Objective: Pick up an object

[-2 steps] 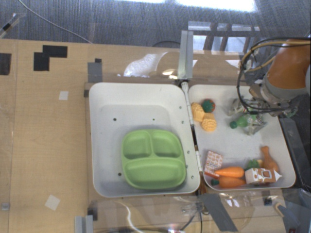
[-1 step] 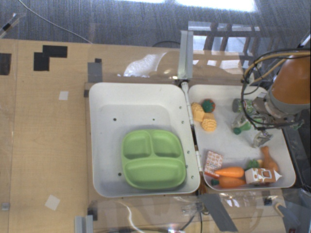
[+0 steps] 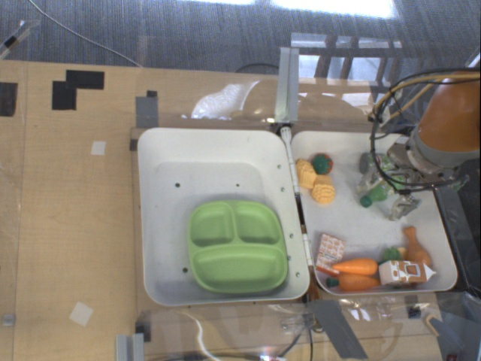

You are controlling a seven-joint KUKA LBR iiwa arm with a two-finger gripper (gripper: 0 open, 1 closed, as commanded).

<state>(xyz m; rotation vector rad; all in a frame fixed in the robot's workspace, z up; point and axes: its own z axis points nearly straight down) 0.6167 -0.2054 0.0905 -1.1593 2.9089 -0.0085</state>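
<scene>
Tan tabletop is carrying 2 bins. L bin is holding green tray. R bin: corn, carrots. Jaws are hanging w/ green bottle at 9 o'clock; grip — can't tell.

A small green object lies on the floor of the right bin, toward three o'clock, tilted, just beside the gripper. Its shape is too blurred to tell. Whether anything grips it cannot be told.
</scene>
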